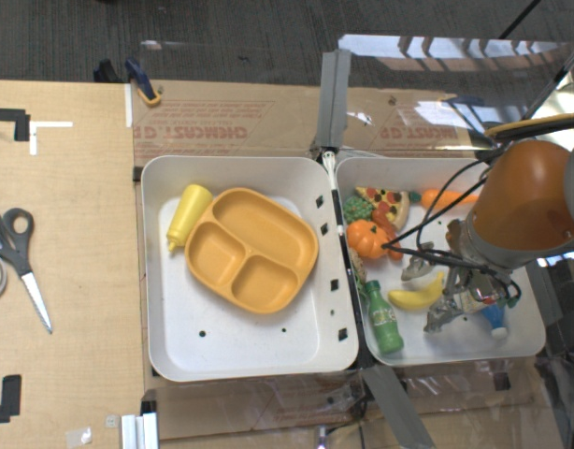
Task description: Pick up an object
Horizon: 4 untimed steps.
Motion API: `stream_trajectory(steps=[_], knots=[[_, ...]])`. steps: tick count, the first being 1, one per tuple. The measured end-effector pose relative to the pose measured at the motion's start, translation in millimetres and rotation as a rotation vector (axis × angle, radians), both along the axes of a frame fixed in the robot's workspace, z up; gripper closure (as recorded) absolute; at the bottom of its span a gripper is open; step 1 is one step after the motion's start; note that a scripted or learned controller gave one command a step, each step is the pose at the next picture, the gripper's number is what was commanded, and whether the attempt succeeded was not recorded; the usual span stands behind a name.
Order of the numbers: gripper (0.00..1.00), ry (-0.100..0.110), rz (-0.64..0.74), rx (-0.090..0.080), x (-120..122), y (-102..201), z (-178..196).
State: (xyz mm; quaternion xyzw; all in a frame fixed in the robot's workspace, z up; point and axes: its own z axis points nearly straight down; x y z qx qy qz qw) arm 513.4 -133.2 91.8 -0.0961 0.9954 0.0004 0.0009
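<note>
The two-finger metal gripper (435, 297) is hanging spread over the right white bin (521, 349), straddling the curved yellow plastic banana (415, 296) lying beside the green plastic bottle (381, 318), and closing off-centre is likely risking the banana rolling out sideways.

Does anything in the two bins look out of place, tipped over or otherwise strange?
Nothing looks damaged or spilled. The green bottle lies on its side in the right bin, and the yellow bottle lies tipped against the divided yellow plate in the left bin. The hand hangs by the banana.
</note>
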Motion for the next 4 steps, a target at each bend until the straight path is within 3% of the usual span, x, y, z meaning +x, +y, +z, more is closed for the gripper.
stream_trajectory(steps=[1,2,3,4], knots=[[0.0,-0.003,-0.195,0.0,68.2,33.4,0.4],[0.0,0.0,-0.194,-0.001,24.7,32.8,0.3],[0.0,-0.004,-0.174,-0.001,110.6,34.7,1.8],[0.0,-0.001,-0.339,0.0,63.9,35.5,0.8]])
